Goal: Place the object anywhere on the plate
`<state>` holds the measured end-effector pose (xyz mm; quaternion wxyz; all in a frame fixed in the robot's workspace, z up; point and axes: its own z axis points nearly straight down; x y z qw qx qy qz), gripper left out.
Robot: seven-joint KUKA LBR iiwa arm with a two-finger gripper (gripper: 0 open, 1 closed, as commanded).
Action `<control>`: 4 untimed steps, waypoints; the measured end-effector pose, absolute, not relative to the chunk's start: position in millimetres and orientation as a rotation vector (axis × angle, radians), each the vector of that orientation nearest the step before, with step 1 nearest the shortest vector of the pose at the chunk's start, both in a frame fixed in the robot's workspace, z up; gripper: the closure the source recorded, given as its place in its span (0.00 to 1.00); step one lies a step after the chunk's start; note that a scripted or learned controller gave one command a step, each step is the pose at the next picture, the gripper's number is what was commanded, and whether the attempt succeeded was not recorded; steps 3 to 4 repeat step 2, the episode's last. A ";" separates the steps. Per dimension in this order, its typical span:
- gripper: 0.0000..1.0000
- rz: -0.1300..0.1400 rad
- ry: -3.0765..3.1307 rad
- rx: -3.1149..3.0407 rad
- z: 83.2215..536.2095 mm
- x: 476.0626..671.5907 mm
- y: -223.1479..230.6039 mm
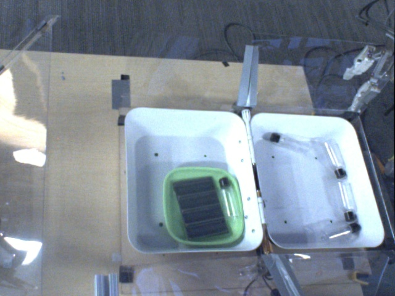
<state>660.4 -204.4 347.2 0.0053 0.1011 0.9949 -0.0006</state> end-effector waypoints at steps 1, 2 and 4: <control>0.00 -0.004 3.114 0.267 439.8 653.5 -204.3; 0.00 -0.001 3.116 0.286 438.8 628.9 -203.8; 0.00 -0.001 3.116 0.286 438.8 628.9 -203.8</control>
